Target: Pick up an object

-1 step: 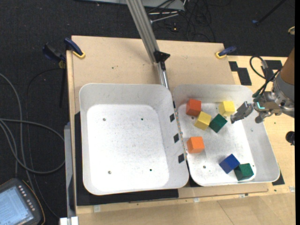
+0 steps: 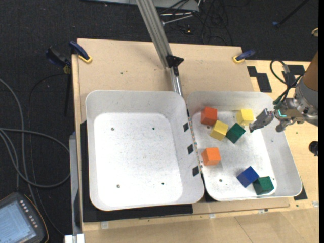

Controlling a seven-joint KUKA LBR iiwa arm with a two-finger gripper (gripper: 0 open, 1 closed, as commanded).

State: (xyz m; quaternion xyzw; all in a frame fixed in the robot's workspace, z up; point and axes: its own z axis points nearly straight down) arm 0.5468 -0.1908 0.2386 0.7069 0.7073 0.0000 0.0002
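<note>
Currently the hand (image 2: 270,119) hovers at the right of the frame over the right bin (image 2: 283,151), fingers spread apart and gripping nothing. Coloured blocks lie in that bin; the nearest, a yellow block (image 2: 245,116), sits just left of its fingertips.

Left white bin (image 2: 96,135), 3 bench clamps, handheld screen (image 2: 15,221) at bottom-left corner.

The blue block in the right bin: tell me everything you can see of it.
The blue block is a small cube, plain deep blue, matte like painted wood or foam, though the material is not certain. It sits on the floor of the right bin, near the front corner, turned at an angle to the bin's walls. A green block lies right beside it, seemingly touching. The gripper is well away from it, near the bin's far right side.
</note>
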